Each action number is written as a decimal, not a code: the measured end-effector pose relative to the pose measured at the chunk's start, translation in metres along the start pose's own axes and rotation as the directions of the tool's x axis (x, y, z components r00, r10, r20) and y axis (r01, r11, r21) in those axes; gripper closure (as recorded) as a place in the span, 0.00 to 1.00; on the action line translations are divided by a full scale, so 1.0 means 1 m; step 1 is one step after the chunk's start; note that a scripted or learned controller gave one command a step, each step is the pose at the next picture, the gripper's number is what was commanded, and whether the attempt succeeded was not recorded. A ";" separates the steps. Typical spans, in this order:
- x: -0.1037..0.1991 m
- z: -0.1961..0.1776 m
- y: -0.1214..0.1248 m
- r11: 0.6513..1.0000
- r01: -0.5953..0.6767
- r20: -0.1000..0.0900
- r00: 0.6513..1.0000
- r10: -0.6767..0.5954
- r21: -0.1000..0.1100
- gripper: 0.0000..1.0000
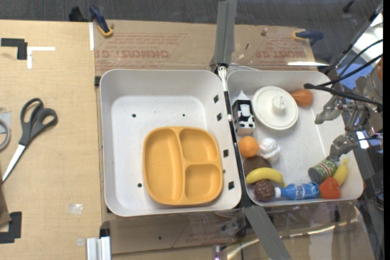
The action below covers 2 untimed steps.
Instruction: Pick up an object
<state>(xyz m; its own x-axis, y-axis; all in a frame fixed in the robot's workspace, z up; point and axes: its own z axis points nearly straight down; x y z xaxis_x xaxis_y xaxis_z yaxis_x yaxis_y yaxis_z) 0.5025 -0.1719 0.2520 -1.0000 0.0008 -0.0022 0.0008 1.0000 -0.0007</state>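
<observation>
The right bin (262, 75) holds several toy foods. Among them are a white round lid (275, 108), an orange piece (301, 97), a black-and-white carton (244, 115), an orange fruit (248, 146) and a banana (264, 176). Along the front lie a blue bottle (298, 192), a green can (323, 168) and a red piece (329, 189). My gripper (334, 129) reaches in from the right, open, over bare bin floor between the lid and the green can. Nothing is between its fingers.
The left bin (122, 79) holds a yellow divided plate (183, 165). Scissors (30, 125) lie on the bench at the far left. A small yellow piece (341, 172) sits beside the green can near the right bin's wall.
</observation>
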 end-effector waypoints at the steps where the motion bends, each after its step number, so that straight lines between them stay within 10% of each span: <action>1: -0.014 0.120 -0.047 0.998 0.058 0.003 0.998 -0.058 0.001 0.00; 2: -0.006 0.143 -0.050 1.000 0.012 0.020 1.000 -0.013 0.006 0.00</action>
<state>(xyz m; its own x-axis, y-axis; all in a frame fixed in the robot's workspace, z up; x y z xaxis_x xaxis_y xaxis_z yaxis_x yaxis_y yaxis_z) 0.5084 -0.2224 0.1093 -0.9997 -0.0117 -0.0222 -0.0116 0.9999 -0.0071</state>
